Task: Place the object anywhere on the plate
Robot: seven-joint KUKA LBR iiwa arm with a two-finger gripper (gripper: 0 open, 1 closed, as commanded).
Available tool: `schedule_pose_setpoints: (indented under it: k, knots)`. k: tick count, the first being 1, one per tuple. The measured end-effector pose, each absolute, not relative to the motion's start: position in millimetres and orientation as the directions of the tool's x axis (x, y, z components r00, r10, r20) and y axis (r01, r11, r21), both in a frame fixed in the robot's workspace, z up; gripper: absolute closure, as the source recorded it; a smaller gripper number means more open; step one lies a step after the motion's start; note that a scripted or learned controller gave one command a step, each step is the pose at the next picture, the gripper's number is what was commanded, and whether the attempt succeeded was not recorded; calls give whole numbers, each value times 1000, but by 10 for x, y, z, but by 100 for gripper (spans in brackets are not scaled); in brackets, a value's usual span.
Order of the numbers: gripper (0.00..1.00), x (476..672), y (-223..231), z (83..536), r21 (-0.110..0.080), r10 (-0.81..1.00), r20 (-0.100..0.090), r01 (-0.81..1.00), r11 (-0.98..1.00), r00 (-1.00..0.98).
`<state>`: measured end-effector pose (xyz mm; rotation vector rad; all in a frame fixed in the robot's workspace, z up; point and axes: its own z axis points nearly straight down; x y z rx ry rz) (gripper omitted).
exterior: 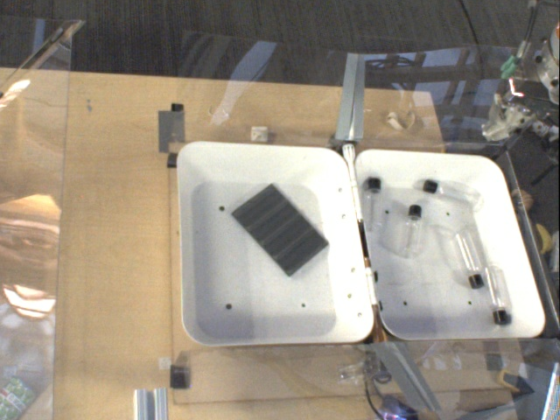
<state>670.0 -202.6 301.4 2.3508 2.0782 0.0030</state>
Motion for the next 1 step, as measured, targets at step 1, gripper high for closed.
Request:
schedule_pose_setpoints:
  k: [1]
  knots:
    - [100, 6698, -1999, 3136, 4, 996, -2, 996, -94, 94]
